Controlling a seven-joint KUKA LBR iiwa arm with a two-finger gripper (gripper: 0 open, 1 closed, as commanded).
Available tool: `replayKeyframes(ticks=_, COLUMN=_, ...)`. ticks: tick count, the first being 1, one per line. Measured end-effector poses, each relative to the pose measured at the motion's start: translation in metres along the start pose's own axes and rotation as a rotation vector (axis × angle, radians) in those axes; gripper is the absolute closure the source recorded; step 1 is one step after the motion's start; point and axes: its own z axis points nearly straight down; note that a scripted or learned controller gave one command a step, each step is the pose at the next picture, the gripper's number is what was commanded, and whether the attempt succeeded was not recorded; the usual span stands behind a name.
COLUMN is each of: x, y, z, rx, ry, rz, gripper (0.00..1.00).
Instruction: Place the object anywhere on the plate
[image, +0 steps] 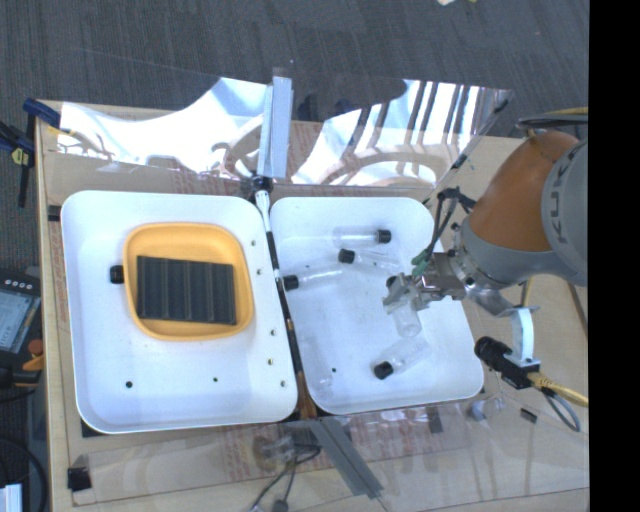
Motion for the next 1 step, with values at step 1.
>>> replayKeyframes(ticks=1, x=0.0305, y=0.0735, z=-0.0852, rx=-0.001, ry=0.001, rz=-0.005, gripper=1.00)
